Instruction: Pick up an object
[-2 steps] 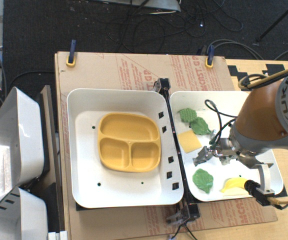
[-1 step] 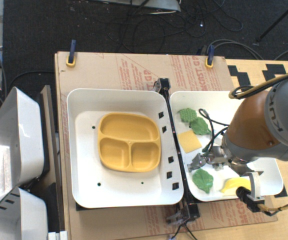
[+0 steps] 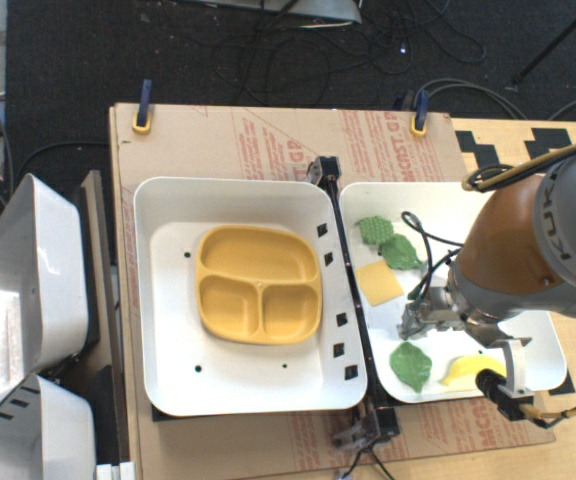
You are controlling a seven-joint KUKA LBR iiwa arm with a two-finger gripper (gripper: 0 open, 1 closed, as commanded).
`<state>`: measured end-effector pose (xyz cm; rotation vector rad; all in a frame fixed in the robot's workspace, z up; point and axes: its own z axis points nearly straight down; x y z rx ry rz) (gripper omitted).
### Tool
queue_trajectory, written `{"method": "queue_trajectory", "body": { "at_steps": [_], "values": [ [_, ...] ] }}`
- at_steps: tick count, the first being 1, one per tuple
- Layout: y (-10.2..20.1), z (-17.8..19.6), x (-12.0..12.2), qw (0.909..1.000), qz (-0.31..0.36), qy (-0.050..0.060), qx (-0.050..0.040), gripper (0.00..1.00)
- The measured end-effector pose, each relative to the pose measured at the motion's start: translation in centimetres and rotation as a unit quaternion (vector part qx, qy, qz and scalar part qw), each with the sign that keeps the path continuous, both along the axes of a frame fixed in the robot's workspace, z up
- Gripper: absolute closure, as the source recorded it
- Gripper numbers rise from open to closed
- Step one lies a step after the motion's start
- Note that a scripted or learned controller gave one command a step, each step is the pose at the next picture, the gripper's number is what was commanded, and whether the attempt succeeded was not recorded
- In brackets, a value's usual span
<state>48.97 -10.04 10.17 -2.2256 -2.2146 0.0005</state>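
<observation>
Looking down from the one camera, you see the arm (image 3: pixel 528 243) reaching in from the right over the right bin (image 3: pixel 438 196), its bulk covering that bin's right half. The gripper (image 3: pixel 423 320) hangs low near the bin's middle; you cannot tell how it is set. A green piece (image 3: pixel 411 366) lies just below it, near the front rim, with a yellow piece (image 3: pixel 465 370) beside that. A pale yellow slab (image 3: pixel 379 283) sits close to the divider between the bins, and two more green pieces (image 3: pixel 388 241) lie behind it. The left bin (image 3: pixel 158 268) holds a yellow tray (image 3: pixel 259 283) at its centre, with bare white floor all round. Both bins rest on a cardboard sheet (image 3: pixel 258 138) over dark, cable-strewn floor (image 3: pixel 68 38).
</observation>
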Motion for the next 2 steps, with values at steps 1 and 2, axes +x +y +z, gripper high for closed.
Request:
{"method": "queue_trajectory", "body": {
  "at_steps": [1, 2],
  "values": [
    [-1.1, 5.2, 0.2, 1.0, 0.001, -0.003, -0.0014, 1.0],
    [-1.5, 10.3, -0.6, 1.0, 0.003, -0.003, -0.0013, 1.0]
  ]
}}
